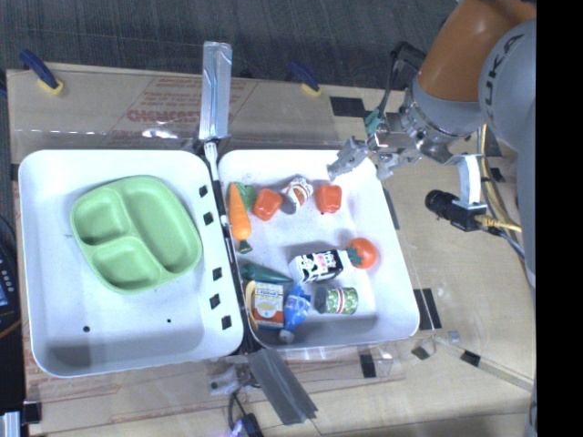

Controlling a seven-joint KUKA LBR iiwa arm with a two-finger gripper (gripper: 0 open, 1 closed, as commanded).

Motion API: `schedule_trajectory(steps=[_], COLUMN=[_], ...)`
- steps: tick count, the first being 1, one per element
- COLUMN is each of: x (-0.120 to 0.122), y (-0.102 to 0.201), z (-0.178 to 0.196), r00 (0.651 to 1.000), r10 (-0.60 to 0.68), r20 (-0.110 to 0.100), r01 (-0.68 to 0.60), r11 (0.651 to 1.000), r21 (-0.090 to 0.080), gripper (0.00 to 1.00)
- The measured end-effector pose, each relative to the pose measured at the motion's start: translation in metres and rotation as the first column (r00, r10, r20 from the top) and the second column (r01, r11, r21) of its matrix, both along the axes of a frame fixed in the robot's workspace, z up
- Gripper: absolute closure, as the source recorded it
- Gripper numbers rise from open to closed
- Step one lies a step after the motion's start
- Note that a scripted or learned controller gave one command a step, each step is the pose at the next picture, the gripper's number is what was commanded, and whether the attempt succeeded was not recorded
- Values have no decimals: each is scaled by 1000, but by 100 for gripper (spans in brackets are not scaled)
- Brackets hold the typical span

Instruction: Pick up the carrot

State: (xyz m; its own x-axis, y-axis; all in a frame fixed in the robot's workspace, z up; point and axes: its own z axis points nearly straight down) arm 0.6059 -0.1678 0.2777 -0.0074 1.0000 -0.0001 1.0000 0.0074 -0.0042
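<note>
The carrot (239, 215) lies lengthwise against the left wall of the right bin (401, 280), green top toward the far end, just beside the divider; I judge a top-down approach must allow for that wall. A red pepper (266, 204) sits near it, so the grasp has little side room. My gripper (349, 161) hangs over the bin's far right corner, well apart from the carrot, wrist angled leftward. I cannot tell the state of the fingers; nothing shows between them.
</note>
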Motion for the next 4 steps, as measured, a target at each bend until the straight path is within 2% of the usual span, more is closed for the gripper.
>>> schedule_trajectory(steps=[1,2,3,4], x=[-60,-96,-57,-56], y=[6,95,131,130], z=[-170,-86,-87,-77], r00=[1000,987,995,995], r10=[19,158,102,104], r20=[-3,3,0,-2], r01=[-19,-158,-102,-104], r11=[1000,987,995,995], r21=[1,1,0,0], gripper=[0,0,0,100])
